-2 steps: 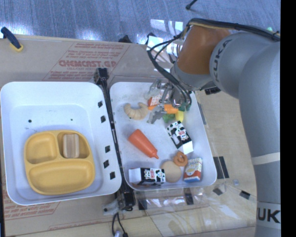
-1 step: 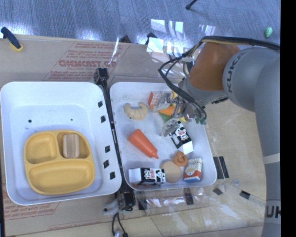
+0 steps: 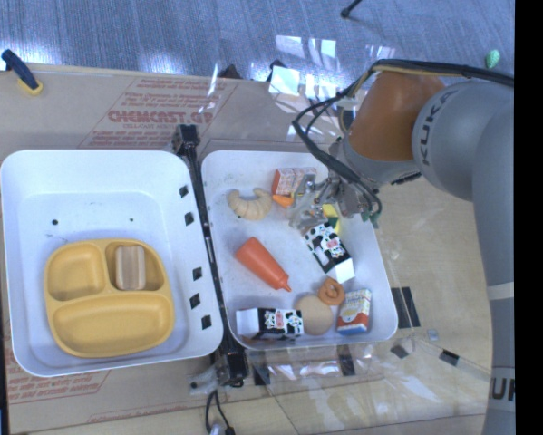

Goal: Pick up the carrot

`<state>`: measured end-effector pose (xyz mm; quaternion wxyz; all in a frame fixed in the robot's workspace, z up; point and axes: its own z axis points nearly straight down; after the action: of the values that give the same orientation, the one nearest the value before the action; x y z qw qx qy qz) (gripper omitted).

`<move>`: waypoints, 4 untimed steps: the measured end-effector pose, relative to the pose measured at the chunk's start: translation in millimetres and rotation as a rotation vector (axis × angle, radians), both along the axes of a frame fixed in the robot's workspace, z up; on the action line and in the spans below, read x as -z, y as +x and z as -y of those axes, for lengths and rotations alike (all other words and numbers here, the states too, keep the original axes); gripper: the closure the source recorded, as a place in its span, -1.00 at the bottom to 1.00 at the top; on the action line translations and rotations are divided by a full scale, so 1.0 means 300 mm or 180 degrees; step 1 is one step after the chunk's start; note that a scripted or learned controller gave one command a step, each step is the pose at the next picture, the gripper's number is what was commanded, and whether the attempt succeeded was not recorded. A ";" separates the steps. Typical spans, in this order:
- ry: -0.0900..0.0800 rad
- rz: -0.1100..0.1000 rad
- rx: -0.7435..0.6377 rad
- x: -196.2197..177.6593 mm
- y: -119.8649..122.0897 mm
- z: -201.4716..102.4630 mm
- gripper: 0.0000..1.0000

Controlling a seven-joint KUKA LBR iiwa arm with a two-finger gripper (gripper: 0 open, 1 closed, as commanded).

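Note:
The carrot (image 3: 263, 264), an orange cone with its tip pointing lower right, lies on the floor of the right bin (image 3: 218, 243), near its middle. My gripper (image 3: 324, 199) hangs over the bin's upper right part, above and to the right of the carrot and apart from it. It sits close to an orange carton (image 3: 292, 184) and a cow-patterned milk carton (image 3: 328, 247). The grey arm with its orange band (image 3: 393, 116) reaches in from the right.
A croissant (image 3: 250, 204) lies upper left of the carrot. A donut (image 3: 332, 291), a tan bun (image 3: 315, 316), a small carton (image 3: 354, 311) and a cow-patterned box (image 3: 269, 322) line the bin's front. The left bin (image 3: 17, 243) holds a yellow divided plate (image 3: 108, 320).

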<state>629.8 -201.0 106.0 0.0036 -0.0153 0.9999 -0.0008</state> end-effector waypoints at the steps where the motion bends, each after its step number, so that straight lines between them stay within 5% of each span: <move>1: 0.0003 -0.0006 -0.0003 0.001 -0.001 -0.002 -1.00; 2: 0.0010 -0.0007 0.0558 0.042 0.097 -0.169 -1.00; 3: 0.0003 -0.0021 0.0674 0.045 -0.107 -0.028 -1.00; 4: 0.0003 -0.0004 0.0647 0.005 -0.097 -0.036 1.00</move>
<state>600.8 -190.1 104.4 0.0030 0.0862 0.9963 -0.0007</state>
